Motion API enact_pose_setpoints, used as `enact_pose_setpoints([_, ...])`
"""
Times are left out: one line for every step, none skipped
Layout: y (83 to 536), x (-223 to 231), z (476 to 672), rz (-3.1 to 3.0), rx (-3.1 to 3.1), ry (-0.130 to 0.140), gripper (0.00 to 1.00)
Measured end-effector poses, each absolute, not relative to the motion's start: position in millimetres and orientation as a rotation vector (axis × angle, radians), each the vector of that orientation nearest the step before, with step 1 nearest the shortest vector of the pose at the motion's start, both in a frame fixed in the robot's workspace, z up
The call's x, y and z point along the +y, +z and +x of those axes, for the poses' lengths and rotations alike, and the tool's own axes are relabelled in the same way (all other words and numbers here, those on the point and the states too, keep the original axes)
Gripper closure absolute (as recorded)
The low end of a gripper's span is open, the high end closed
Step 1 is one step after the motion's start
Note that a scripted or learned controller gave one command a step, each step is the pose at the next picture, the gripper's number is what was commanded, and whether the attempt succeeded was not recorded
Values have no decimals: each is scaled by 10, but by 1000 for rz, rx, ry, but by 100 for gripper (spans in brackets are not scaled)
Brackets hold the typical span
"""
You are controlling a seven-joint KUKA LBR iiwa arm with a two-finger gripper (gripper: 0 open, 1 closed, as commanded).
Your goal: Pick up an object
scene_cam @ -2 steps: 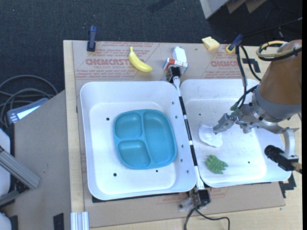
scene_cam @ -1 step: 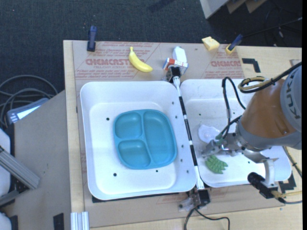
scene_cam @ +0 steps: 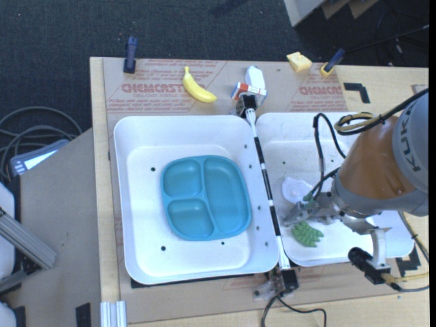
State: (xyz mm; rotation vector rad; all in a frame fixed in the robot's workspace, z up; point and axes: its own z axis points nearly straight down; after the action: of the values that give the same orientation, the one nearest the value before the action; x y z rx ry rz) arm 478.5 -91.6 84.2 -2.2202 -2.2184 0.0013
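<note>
A green bumpy object lies near the front of the right bin. A pale translucent object lies just behind it, near that bin's left wall. My gripper is low in the right bin between these two, its metal fingers pointing left. The grey arm with its orange band comes in from the right and covers much of the bin. A blue divided plate rests in the middle of the left bin.
On the bench behind the bins lie a yellow banana, a small red-and-white item, a yellow block and a blue clip. Black cables loop over the right bin's back edge.
</note>
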Motion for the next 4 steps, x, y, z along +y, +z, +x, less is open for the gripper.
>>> enact_pose_setpoints([1126,-1001,5332,-2222,-2222,-1,0])
enact_pose_setpoints([1022,-1786,5969,-2222,-2222,1,0])
enact_pose_setpoints([1698,-1454,5765,-2221,-2223,-1,0])
enact_pose_setpoints([2008,-1076,5423,-2219,-2221,0,0])
